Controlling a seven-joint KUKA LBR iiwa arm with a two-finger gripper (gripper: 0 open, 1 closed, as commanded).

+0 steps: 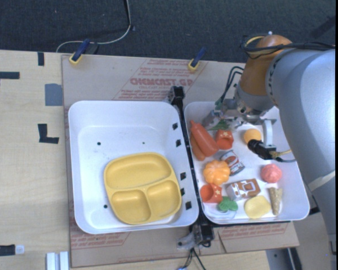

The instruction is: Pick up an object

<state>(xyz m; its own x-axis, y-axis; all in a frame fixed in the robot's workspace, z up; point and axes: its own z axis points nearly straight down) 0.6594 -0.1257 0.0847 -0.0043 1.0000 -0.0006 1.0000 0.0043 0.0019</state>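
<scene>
At bench centre, camera view: two shallow white bins side by side on a brown board, left bin (81, 128) and right bin (296, 193).
Left bin contents: yellow divided tray (142, 187), lying toward 5 o'clock of that bin's floor.
Arm: grey, orange band (258, 72) above the wrist, entering from 3 o'clock and reaching down over the right bin's 12 o'clock end.
Gripper (225, 129): low over the toys at the bin's 12 o'clock end, just above a small red-and-green piece (224, 137); open or closed, cannot tell, and no object seen between it.
Right bin, 11 o'clock: long red-orange pieces (201, 139) lying along the inner wall.
Right bin, centre: orange pumpkin (216, 172), with a red-and-white packet (232, 162) touching it at 1 o'clock.
Right bin, 2 o'clock: small orange ball (252, 135), beside a black part of the tool.
Right bin, 3 o'clock: pink ball (271, 173).
Right bin, 6 o'clock: brown-and-white box (243, 189), yellow lemon shape (257, 207), green piece (227, 205), red tomato shape (209, 193).
Right bin, 5 o'clock: tan cone (275, 199), just beside the lemon shape.
</scene>
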